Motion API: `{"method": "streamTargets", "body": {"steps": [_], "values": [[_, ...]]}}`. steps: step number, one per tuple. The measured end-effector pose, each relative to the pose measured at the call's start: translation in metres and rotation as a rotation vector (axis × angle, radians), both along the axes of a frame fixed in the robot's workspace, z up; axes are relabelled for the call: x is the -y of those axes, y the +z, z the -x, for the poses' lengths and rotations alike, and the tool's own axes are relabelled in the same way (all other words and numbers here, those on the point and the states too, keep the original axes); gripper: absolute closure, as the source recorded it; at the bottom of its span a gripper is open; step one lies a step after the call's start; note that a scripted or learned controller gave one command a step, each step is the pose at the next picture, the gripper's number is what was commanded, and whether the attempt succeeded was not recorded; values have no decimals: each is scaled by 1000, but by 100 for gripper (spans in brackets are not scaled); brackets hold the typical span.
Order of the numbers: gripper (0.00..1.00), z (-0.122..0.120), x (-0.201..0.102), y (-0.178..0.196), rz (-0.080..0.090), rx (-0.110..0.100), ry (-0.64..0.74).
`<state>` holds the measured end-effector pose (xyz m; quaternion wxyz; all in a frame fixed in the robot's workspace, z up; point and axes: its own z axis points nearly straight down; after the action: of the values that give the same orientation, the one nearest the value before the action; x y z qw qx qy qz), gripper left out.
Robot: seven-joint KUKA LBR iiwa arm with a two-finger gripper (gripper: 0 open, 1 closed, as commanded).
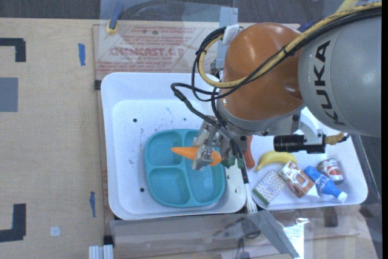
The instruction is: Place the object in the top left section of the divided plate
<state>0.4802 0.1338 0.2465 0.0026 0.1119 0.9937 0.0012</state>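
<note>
— What have the fingers (208,151) got?
— They are closed on an orange carrot (193,153), which lies crosswise between them, its thin end pointing left. It hangs over the teal divided plate (176,188), above the ridge between the plate's upper sections.

— And the arm?
— The grey arm (348,79) comes in from the right of the plate, bent steeply down; its orange band (260,70) bulges above the wrist, with black and yellow cables looped round it.

— What carries it all?
— A pale wooden tabletop (48,130) with blue tape marks, left of the plate; dark carpet lies beyond.

— The bins?
— The plate sits in the left white bin (121,106). The right white bin (357,191), beside the plate, holds a banana (276,159), a small carton (294,180), a blue bottle (324,185), a can (330,169) and a green-and-white packet (267,187).
</note>
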Motion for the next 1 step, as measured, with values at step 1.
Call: {"method": "streamTargets", "body": {"steps": [1], "values": [[100,0,38,-39,2,-5,243]]}}
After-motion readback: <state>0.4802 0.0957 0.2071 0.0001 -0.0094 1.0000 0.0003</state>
